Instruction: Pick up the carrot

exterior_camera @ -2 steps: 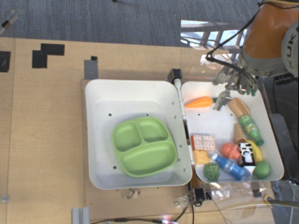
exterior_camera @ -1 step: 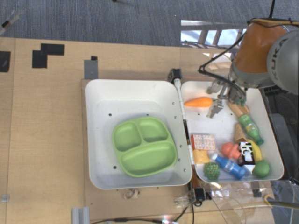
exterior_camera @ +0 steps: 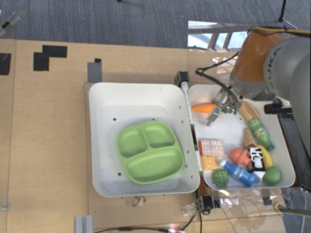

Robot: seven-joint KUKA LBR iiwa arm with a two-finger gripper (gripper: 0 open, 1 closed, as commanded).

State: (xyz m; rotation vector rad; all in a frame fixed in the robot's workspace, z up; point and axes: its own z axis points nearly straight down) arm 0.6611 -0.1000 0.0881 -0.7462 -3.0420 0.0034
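The arm point(exterior_camera: 272, 67) came in from the right, its orange band sitting above the wrist, and its gripper point(exterior_camera: 217, 111) hung low over the back part of the right bin point(exterior_camera: 286, 178). The two fingers point(exterior_camera: 212, 116) pointed down and to the left, ending just beside the carrot point(exterior_camera: 203, 108). Whether they stood apart or together could not be told from this slant, and nothing showed between them.

The carrot lay on its side on the floor of the right bin, near the wall shared with the left bin point(exterior_camera: 97, 144), its length running across from left to right. Its right end met the fingertips, or sat just under them; touching or not could not be told.

Further forward in the same bin lay a patterned packet point(exterior_camera: 211, 146) above a yellow block point(exterior_camera: 209, 163), a green ball point(exterior_camera: 220, 178), a blue bottle point(exterior_camera: 240, 174), a red piece of fruit point(exterior_camera: 238, 155), a banana point(exterior_camera: 266, 155) partly under a black and white item point(exterior_camera: 256, 159), a lime point(exterior_camera: 272, 174), a green bottle point(exterior_camera: 259, 132) and a tan bread roll point(exterior_camera: 248, 111). These were crowded together, well apart from the carrot.

The left bin held a green divided plate point(exterior_camera: 150, 152), resting flat toward the front
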